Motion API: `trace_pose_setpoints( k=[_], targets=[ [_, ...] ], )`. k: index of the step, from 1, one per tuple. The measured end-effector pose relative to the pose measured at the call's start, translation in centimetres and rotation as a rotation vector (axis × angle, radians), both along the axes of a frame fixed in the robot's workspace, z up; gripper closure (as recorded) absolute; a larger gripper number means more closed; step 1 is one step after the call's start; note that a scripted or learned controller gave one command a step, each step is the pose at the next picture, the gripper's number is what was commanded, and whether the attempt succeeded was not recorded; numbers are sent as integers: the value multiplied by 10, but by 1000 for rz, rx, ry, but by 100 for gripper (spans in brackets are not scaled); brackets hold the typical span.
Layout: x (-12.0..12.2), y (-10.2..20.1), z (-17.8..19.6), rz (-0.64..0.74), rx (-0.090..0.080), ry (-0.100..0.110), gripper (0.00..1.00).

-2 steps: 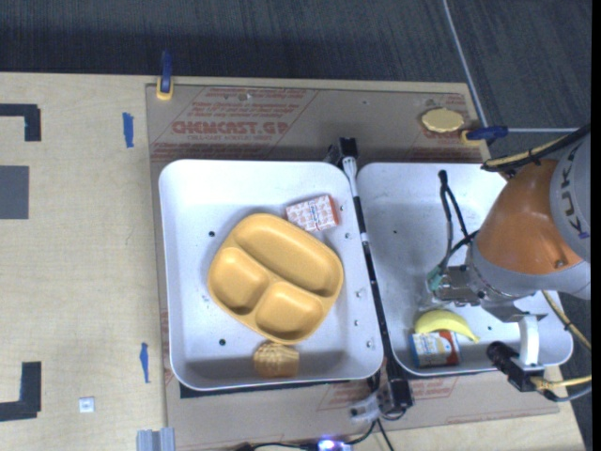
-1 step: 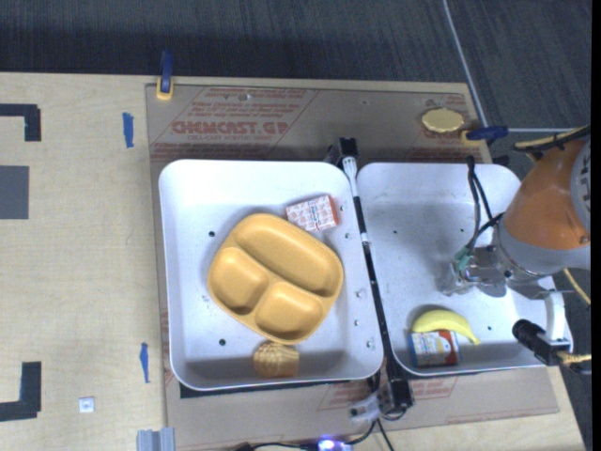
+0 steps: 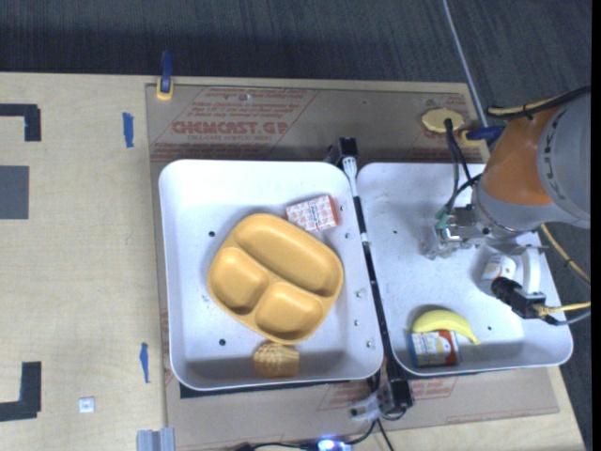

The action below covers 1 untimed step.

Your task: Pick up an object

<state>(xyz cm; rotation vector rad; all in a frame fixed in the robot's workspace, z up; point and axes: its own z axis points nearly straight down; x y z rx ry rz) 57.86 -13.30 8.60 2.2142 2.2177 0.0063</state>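
— Looking for the nearest pick: which way is it lying from the tool [image 3: 443, 236]?

— The tool is hanging over the middle of the right bin [image 3: 404, 195], and the banana [image 3: 444, 324] is lying toward that bin's near edge, almost straight below the tool in the camera view and apart from it. So I am judging the coming move to be a short shift toward the near edge, then a descent.

— And how is its long axis running?

— It is running roughly left to right across the view, with the curve arching up toward the tool. A small red-labelled can [image 3: 435, 348] is sitting just beside it on the near side, seemingly touching, and that is crowding one flank.

— How far is the tool opening, and is it holding anything?

— I cannot tell. The wrist is covering its working end from this slanted angle, so I am reading neither its opening nor any contact. Nothing is showing in its grasp.

— Anything else within reach?

— The yellow tray [image 3: 272, 275], a little carton [image 3: 312, 212] and a tan lump [image 3: 276, 357] are all lying in the left bin [image 3: 188, 252], well apart from the tool. I am favouring the banana.
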Motion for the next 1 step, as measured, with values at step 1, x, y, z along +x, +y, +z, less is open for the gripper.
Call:
trace_pose_setpoints(
  k=[1],
  targets=[
    [-2,0,0,0,1,4,0]
  ],
)
